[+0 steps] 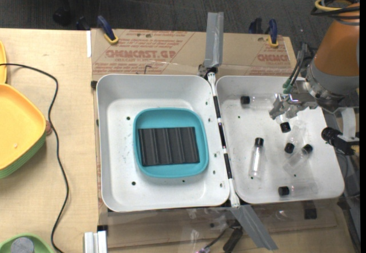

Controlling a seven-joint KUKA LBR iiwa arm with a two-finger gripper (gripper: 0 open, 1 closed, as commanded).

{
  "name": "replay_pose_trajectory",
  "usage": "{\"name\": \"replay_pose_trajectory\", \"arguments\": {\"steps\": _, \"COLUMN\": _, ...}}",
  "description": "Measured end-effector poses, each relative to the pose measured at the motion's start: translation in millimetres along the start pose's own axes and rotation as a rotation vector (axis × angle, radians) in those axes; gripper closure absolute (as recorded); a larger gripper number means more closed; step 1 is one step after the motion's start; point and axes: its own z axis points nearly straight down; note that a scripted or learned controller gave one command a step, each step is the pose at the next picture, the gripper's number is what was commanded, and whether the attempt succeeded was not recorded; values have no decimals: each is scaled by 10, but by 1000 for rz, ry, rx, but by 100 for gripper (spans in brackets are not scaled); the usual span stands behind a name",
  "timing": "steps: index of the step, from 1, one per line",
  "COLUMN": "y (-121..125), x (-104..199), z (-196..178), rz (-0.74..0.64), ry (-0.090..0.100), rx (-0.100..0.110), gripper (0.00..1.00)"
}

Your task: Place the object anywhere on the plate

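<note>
My gripper [284, 104] hung over the right bin [320, 189]; whether my fingers stood wide or narrow could not be determined. The clear vial [255, 158] lay on its side on that bin's floor, black cap toward the far wall, well apart from the teal plate [169, 120] in the left bin [114, 149]. I judged it light, rigid, slippery and prone to roll. Recommended hold: across the barrel, mid-length, clear of the small loose black caps [289, 147] nearby.

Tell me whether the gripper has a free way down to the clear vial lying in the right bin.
Probably yes. The vial lies flat on open bin floor, apart from the small black-capped pieces nearby, and nothing covers it. The gripper hangs over the same bin, up and to the right of it.
</note>
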Motion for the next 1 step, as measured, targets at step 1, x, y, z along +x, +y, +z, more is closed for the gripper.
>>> {"name": "replay_pose_trajectory", "arguments": {"steps": 1, "y": 0, "x": -1, "z": -1, "rz": 0, "ry": 0, "rx": 0, "gripper": 0}}
